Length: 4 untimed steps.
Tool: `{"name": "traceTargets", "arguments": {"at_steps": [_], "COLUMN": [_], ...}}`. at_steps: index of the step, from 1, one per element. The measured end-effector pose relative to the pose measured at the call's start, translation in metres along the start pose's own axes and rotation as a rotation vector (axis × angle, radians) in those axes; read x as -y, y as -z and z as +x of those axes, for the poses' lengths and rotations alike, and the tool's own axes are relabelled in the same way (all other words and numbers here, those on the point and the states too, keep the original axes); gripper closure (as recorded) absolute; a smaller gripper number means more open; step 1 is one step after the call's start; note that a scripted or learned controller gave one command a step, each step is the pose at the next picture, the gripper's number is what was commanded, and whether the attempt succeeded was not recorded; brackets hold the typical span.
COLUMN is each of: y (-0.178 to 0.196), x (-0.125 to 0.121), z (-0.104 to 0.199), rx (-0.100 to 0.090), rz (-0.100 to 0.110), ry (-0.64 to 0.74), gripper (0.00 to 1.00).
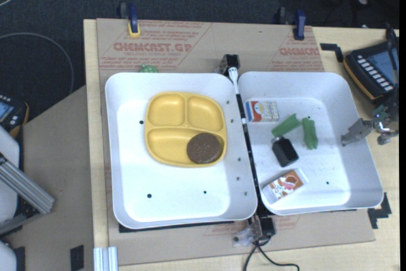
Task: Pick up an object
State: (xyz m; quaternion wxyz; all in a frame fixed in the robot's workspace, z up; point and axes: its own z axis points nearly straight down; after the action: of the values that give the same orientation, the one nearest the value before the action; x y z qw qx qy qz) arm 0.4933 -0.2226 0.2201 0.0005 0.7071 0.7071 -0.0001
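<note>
Dark carpet surrounded a bench topped with a brown board (190, 41), clamped at the back edge, and 2 shallow white bins sat on it side by side. Left bin (177, 200) held a yellow divided plate (174, 120) with 3 compartments; a round brown disc (204, 148), like a cookie or patty, lay in the lower compartment at its right end. Right bin (336, 181) held 5 loose pieces, any of which could serve as the pick. Nearest the back was a flat packet with a red and blue label (262, 111). Toward the front lay a second small packet (285, 184), red and white, tilted. Both looked thin and light, and probably hard to pinch because they lay flat against the floor. Between them sat a small black block (285, 151), likely stiff and light, best taken across its narrow sides. Just above it were 2 green pieces: one slanted (284, 126), one nearly upright in the view (309, 134). They looked rigid and slim, so a grasp across the short width at mid-length seemed safest. The gripper (357, 131) hung at the right rim of the right bin, well apart from the objects, with nothing between its fingers; whether it was parted or closed could not be told.
</note>
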Motion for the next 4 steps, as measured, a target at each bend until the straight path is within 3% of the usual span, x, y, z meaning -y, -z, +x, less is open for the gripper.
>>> {"name": "traceTargets", "arguments": {"at_steps": [1,2,3,4], "y": [0.011,0.015,0.043,0.091], "x": [-0.001,0.014,0.013,0.011], "z": [0.0,0.054,0.145,0.199], "rx": [0.002,-0.004,-0.001,-0.001], "rz": [-0.003,0.003,-0.003,-0.005], "ry": [0.001,0.005,0.009,0.007], "gripper": [1.0,1.0,1.0,1.0]}}
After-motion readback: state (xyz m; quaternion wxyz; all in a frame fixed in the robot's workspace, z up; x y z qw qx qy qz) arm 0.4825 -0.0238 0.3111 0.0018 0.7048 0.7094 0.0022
